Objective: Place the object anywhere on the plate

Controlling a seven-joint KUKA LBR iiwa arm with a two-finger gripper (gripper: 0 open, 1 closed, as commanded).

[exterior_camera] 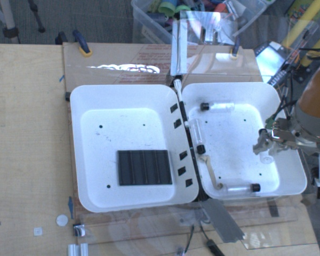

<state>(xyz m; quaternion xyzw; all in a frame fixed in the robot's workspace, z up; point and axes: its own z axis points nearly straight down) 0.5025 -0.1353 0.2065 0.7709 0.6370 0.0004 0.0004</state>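
Claw (262, 147) low over right bin (288, 167), prob. hunting an object. Open/closed: can't tell. Dark plate (144, 167) in left bin (88, 143), ready as drop spot.

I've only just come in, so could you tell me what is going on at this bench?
A robot arm reaches in from the right, its gripper hanging over the right bin. Several clear tubes with black caps lie along that bin's edges. A dark ribbed plate sits in the left bin with nothing on it. No object shows between the gripper's fingers, so the placing is not yet done.
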